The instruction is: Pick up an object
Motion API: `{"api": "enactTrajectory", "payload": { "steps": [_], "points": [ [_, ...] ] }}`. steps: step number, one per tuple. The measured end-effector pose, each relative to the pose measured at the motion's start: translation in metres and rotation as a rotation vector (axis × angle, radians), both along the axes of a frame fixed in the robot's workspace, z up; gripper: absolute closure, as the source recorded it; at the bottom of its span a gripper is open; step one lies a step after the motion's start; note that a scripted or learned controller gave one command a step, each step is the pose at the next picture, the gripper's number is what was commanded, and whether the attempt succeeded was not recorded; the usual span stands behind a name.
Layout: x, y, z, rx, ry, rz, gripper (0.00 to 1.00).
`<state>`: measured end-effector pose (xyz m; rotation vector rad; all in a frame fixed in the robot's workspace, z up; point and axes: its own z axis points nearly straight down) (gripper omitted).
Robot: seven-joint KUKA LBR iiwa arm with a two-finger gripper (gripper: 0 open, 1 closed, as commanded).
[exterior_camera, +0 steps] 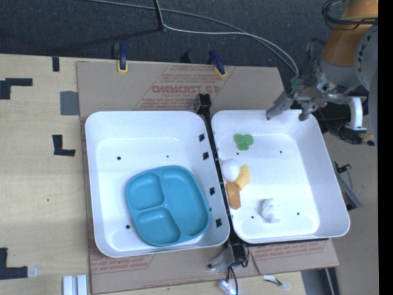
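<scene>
Nearest the camera, along the front edge of the bench (37,226), a metal clamp (226,262) sits below the seam where the two white bins meet, with a sheet of printed cardboard (178,85) spread beneath both bins. Just beyond it, the left bin (101,128) holds a blue divided plate (167,205), lying flat in the bin's near half and tilted slightly askew, with three compartments facing up. Over in the right bin (307,146), a crumpled white object (270,209) rests toward the near side, well apart from the rest. Farther in and hard against the bin's left wall lies a cluster: an orange piece (233,195) nearest, a yellow piece (244,176) touching it just beyond, and a round white object (230,168) beside the yellow one on its left. A little farther still, a small green object (244,141) sits alone near the far left part of the same bin, apart from the cluster. At the far right corner of the right bin, the gripper (285,114) hangs over the bin's rim, its two dark fingers spread wide apart and slanting downward with nothing between them, well away from every object in the bin. Behind it the grey arm (334,82) with its orange band (350,32) rises toward the far right, and black cables (184,26) trail across the dark floor beyond the bench, past two blue and yellow clamps (123,59) on the cardboard's far edge.
</scene>
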<state>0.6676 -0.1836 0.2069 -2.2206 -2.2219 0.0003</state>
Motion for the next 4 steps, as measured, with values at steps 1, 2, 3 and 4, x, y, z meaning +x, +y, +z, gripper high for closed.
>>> {"api": "enactTrajectory", "payload": {
  "steps": [1,2,3,4],
  "points": [
    [-0.003,0.007,-0.061,0.001,0.005,0.0,0.0],
    [-0.007,-0.002,-0.11,0.0,0.005,-0.001,0.0],
    [-0.006,-0.001,-0.121,-0.001,-0.002,0.0,0.0],
    [-0.006,-0.001,-0.11,-0.002,-0.004,0.001,1.0]
  ]
}}
